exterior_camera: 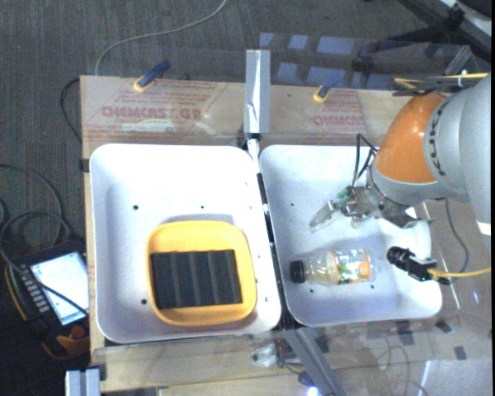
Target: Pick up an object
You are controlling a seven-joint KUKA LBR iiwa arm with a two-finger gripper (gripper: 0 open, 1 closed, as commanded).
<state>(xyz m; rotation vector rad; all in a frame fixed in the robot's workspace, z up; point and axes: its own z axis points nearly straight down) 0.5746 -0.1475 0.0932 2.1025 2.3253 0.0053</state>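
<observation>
The jaws [334, 209] are seen low over the right bin [297, 180], pointing toward its middle; whether they are apart or together cannot be told, as the metal parts blur against the white floor, and nothing is seen held between them. Just below them, apart from them, a small clear plastic bottle [337, 268] is seen lying on its side near the bin's front wall, its black cap toward the divider and an orange and green label round its body.

The bottle is judged to be light and thin-walled, likely to dent under a hard squeeze, and smooth and round enough to roll or slip away. A hold across the labelled middle, at right angles to its long axis, is judged the safest.

Behind the jaws, the arm's wrist is marked by a glossy orange band [408, 151] on grey metal. In the left bin [124, 172], well apart, a yellow rounded-square tray [202, 239] with a dark ribbed inset is seen. Both bins are shallow, matt white plastic, and are carried by a desk [165, 114] faced with printed cardboard.
</observation>
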